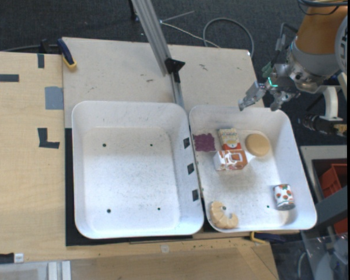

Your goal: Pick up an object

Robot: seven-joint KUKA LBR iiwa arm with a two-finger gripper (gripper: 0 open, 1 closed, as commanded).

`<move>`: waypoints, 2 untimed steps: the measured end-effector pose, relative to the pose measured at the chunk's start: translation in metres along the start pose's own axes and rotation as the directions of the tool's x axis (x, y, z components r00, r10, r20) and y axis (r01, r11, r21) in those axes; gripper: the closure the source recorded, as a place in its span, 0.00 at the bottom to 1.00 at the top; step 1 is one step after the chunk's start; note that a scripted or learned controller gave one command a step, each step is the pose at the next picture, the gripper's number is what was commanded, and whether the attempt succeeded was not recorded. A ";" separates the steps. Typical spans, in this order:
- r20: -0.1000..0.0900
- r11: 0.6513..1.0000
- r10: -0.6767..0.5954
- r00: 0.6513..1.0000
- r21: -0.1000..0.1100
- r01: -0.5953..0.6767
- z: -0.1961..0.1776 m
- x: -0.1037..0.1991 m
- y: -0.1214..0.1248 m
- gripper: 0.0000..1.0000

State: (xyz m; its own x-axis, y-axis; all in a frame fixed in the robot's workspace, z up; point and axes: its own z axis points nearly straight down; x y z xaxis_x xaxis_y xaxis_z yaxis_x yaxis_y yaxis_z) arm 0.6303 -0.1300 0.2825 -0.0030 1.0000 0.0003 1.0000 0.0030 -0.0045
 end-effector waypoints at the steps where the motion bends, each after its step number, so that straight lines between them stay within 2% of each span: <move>1: 0.001 1.000 0.000 1.000 0.006 0.000 0.062 -0.002 0.008 0.00; 2: 0.001 1.000 0.000 1.000 0.005 0.000 0.108 -0.001 0.005 0.00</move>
State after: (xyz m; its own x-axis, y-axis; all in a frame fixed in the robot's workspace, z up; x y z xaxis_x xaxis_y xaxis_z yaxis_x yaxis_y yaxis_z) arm 0.6350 -0.1308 0.1742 -0.0025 1.0000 -0.0007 1.0000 0.0025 -0.0091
